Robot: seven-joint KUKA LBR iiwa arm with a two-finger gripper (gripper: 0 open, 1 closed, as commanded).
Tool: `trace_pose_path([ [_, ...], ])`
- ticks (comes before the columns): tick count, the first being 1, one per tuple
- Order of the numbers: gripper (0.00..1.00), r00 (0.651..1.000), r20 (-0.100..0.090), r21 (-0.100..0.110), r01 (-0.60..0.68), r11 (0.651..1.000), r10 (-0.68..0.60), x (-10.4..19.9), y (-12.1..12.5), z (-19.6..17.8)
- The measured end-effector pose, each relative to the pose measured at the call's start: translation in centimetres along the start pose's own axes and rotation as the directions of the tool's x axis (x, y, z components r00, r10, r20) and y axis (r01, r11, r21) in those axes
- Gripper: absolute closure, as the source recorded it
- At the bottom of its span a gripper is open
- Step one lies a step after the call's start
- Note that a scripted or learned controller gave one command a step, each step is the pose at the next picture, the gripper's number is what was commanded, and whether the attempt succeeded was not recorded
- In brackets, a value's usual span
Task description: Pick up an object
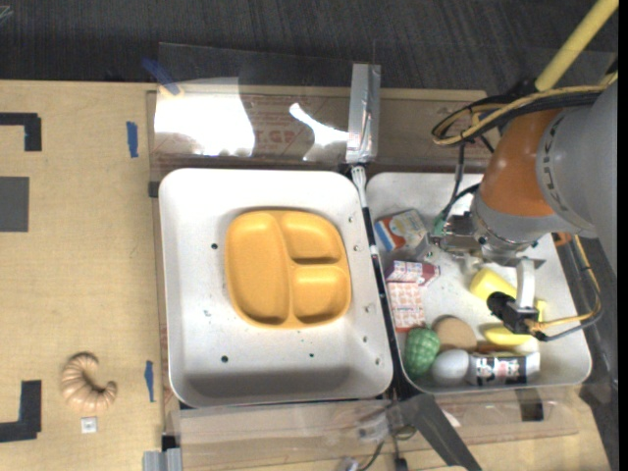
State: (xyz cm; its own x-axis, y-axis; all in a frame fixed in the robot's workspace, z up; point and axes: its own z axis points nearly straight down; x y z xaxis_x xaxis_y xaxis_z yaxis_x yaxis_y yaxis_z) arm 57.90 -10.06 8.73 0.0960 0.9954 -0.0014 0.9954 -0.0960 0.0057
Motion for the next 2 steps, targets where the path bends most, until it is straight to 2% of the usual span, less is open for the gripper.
trace_pose_path([
  [1, 0.0, 0.933, 0.011, 0.047, -0.361, 0.932, 0.361, 0.7, 7.3, 0.1],
  [2, 0.0, 0.749, 0.003, 0.006, -0.663, 0.749, 0.663, -0.6, 3.2, 0.1],
])
